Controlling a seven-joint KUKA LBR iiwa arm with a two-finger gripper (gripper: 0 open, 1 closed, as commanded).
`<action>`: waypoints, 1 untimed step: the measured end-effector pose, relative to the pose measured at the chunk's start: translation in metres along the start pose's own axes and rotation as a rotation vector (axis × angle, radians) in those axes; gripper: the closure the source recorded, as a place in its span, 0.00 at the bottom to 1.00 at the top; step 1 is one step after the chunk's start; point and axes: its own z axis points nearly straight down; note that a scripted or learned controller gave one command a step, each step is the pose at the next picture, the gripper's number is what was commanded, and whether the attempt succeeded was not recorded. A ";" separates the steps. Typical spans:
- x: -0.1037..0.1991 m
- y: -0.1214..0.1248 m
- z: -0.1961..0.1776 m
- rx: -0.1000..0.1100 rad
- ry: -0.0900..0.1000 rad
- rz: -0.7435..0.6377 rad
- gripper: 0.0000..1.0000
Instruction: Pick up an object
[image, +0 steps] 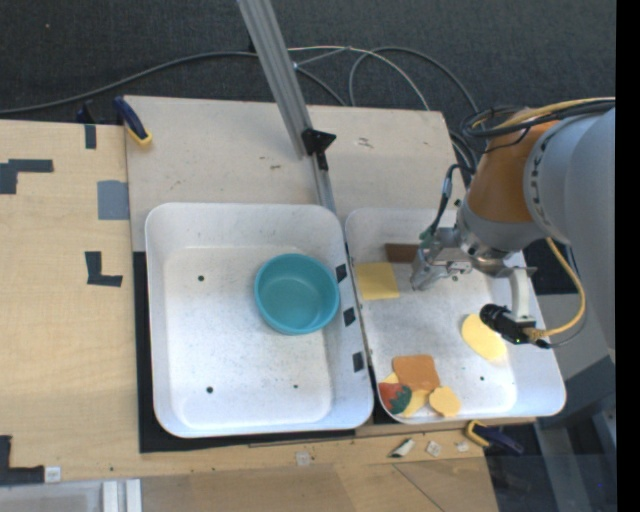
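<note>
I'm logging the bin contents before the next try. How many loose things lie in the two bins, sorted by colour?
Teal: 1, the bowl
Yellow: 3, the square sponge, the rounded piece, the small piece
Orange: 1, the block
Multicoloured: 1, the small toy
Total: 6

smooth teal plastic bowl (296, 292), pale wood bench (60, 300)

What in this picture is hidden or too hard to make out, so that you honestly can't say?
- Gripper, camera view: too small and blurred to tell how it is set, or whether anything is in it.
- Brown object in the right bin: partly hidden behind the gripper; its full shape is unclear.
- Yellow piece: a black part of the arm covers its upper edge.
- Small bits on the bench's front edge: too small to identify.
</note>
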 end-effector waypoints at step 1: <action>0.002 0.010 -0.058 -0.008 -0.001 0.002 1.00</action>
